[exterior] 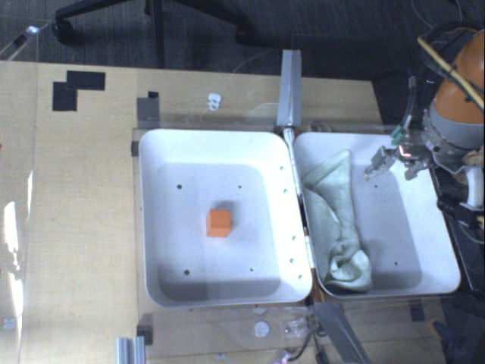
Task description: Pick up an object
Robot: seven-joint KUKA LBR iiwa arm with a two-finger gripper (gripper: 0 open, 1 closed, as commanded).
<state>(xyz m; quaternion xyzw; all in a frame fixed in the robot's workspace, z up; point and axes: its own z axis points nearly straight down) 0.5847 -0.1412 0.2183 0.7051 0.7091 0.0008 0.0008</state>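
Note:
A small orange cube (219, 223) lies near the middle of the left bin (174, 271). In the right bin (413, 241), a crumpled pale cloth (338, 218) stretches along the left wall, from the far side down to the near corner. My gripper (395, 165) hangs over the far right part of the right bin, to the right of the cloth's upper end. Its fingers are open and nothing is between them. The orange-banded wrist (455, 105) sits just behind it at the right edge.
A grey metal post (289, 89) stands at the far end of the seam between the bins. Black tape marks (76, 89) lie on the wooden bench at the far left. A chair base (155, 6) stands on the floor beyond the bench.

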